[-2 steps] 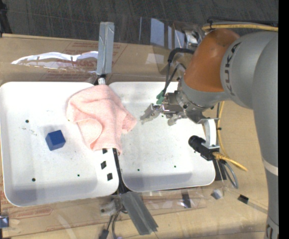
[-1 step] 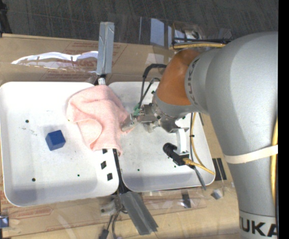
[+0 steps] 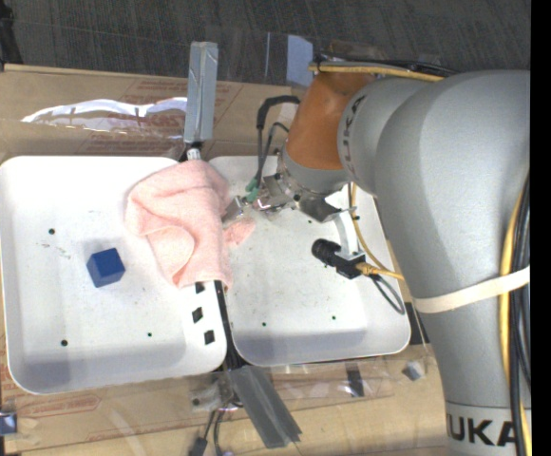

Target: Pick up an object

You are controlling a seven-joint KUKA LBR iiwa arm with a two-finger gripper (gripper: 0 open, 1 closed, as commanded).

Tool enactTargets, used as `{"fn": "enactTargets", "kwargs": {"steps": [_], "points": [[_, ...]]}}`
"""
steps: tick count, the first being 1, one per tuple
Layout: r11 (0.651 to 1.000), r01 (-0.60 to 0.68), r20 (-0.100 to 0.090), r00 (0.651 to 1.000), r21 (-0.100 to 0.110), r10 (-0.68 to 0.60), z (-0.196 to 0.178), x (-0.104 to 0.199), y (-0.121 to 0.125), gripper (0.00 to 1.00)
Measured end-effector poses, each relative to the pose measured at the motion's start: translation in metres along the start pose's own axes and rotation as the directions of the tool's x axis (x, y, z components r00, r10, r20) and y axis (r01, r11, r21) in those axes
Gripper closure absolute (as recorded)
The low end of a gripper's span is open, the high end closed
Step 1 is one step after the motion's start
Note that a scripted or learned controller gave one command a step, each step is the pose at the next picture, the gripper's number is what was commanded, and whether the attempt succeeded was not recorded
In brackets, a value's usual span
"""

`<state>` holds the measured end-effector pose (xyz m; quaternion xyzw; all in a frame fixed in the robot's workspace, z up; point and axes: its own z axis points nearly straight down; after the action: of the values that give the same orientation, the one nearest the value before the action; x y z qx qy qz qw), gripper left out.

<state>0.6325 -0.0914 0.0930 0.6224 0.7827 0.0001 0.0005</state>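
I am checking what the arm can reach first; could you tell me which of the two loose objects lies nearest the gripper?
The pink cloth, draped over the divider between the two bins, lies right beside the gripper. The blue cube sits apart, well inside the left bin.

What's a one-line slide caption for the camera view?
KUKA arm's gripper at the pink towel draped over the divide between two white bins; blue cube sits in the left bin.

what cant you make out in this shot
Camera view:
- Gripper fingers: small and against the pink cloth, so open or shut is unclear, as is any grasp.
- The divider between the bins under the cloth, and whatever lies beneath it: covered.
- Right bin far right side: hidden by the arm.
- Blue cube: too small for surface detail.
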Motion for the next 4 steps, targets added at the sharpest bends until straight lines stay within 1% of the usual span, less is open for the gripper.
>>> {"fn": "enactTargets", "kwargs": {"steps": [1,2,3,4], "points": [[1.000,0.004,0.001,1.000,0.000,-0.004,-0.011,0.000,0.001,1.00],[1.000,0.004,0.001,1.000,0.000,-0.004,-0.011,0.000,0.001,0.00],[0.970,0.245,0.003,0.970,-0.003,-0.245,-0.011,-0.008,0.013,0.00],[0.952,0.307,-0.003,0.952,0.003,-0.307,0.001,-0.001,-0.015,0.00]]}}
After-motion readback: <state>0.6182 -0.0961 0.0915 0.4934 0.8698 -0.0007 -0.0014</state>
